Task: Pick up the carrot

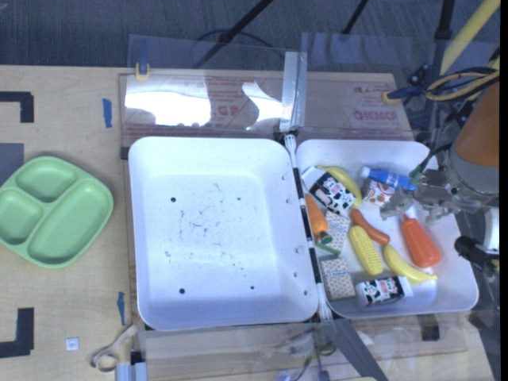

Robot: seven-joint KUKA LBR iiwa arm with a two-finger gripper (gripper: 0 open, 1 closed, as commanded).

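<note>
The carrot (316,217) is a small orange piece with a green top. It lies along the left wall of the right bin (460,292), beside a cow-patterned carton (332,192). My gripper (414,209) hangs over the right half of that bin, well to the right of the carrot. It is open, just above the top end of an orange bottle (421,244), with nothing held between its fingers.
The right bin also holds a corn cob (365,249), a red sausage (371,226), two bananas (408,266), a blue-and-white bottle (387,180) and a second carton (379,290). The left bin (159,165) adjoins it. A green divided plate (52,210) sits far left.
</note>
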